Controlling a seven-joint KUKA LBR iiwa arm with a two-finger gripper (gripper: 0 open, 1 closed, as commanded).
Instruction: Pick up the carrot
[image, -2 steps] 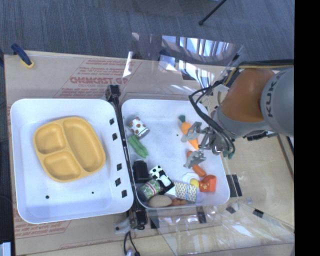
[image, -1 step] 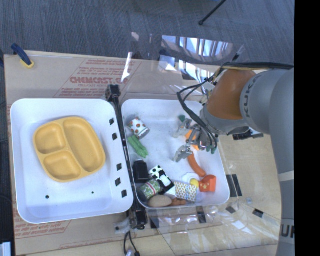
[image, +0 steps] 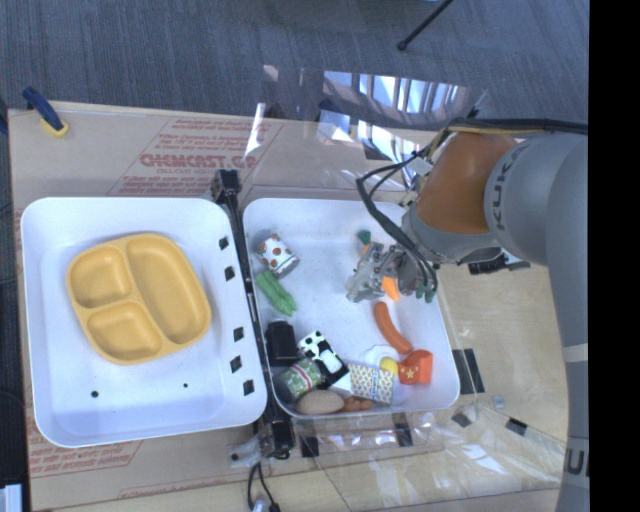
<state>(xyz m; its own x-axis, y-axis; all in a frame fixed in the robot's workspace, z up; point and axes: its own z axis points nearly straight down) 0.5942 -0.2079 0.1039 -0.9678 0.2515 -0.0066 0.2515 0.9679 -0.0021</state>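
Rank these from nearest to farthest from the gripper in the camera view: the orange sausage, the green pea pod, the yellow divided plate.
1. orange sausage, right bin, just below the gripper.
2. green pea pod, same bin, near its left wall.
3. yellow divided plate, in the left bin, farthest.

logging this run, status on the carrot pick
End effector low in the right bin, at the carrot. Grasp unconfirmed. Sausage just beside, toward the bin's near end.
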